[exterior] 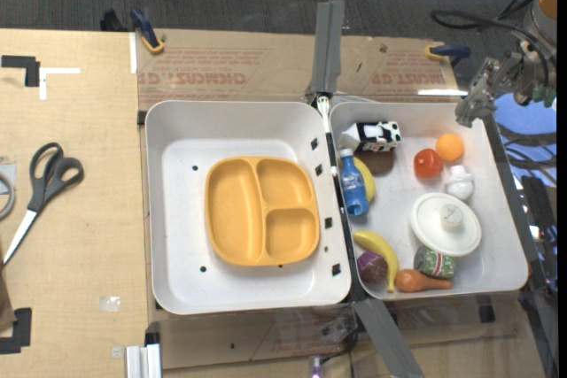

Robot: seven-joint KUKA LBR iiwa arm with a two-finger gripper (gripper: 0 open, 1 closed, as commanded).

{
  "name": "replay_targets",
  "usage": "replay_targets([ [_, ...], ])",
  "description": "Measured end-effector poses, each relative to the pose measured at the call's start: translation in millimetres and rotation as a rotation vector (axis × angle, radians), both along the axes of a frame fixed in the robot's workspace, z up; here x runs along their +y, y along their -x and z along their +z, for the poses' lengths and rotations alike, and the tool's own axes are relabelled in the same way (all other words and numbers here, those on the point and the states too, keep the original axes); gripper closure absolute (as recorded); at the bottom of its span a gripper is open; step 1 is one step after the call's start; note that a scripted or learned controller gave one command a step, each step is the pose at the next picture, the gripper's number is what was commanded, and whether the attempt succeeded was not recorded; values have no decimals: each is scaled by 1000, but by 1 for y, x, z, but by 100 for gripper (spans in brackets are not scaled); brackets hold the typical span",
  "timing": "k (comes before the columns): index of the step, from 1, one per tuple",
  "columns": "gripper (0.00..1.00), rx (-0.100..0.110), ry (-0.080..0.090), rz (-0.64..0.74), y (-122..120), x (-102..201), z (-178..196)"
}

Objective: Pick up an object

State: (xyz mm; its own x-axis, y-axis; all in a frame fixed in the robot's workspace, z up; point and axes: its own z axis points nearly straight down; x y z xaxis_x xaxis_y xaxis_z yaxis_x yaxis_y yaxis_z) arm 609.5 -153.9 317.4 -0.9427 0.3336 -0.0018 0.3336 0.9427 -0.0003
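Observation:
My gripper hangs over the far right rim of the right bin, open, with nothing between its fingers. Inside that bin lie a black-and-white cow toy, a blue bottle, a banana, a red tomato, an orange ball, a small white object, a white lidded bowl, a patterned cup and an orange carrot-like piece. The orange ball and the tomato are the things closest to the gripper, below and to its left.
The left bin holds a yellow divided plate. Scissors lie on the wooden bench at the far left. A grey divider bar runs between the bins at the back. Cables trail at the upper right.

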Motion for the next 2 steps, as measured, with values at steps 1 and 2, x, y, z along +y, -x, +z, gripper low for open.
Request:
replay_targets([
  [1,100,-5,2,343,-23,-65,51],
  [2,100,-12,4,342,-25,-65,62],
])
